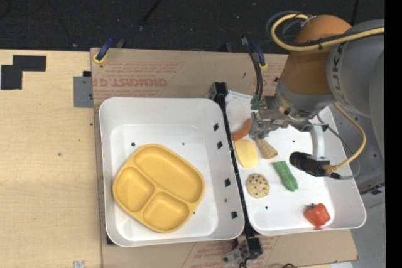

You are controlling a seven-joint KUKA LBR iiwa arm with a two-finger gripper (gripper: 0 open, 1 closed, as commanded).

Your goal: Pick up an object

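- Left bin [113, 119] is just sitting there with a yellow tray [158, 187] in it, well apart from the action, so nothing's going wrong on that side.
- Right bin [352, 210] is where the pickable stuff is lying: orange piece [240, 132], yellow block [246, 153], tan cone [268, 149], cookie [257, 186], green piece [286, 175], red pepper [318, 214].
- The tool [262, 128] is hanging over the bin's upper left corner, right by the orange piece, block and cone. Honestly can't tell how open it is or whether it's got anything.
- My worry: those three are crowding each other next to the divider [227, 154], so it's probably risking nudging a neighbour or clipping the wall instead of grabbing cleanly.
- The pepper and green piece are lying more in the open, looking like easier picks.
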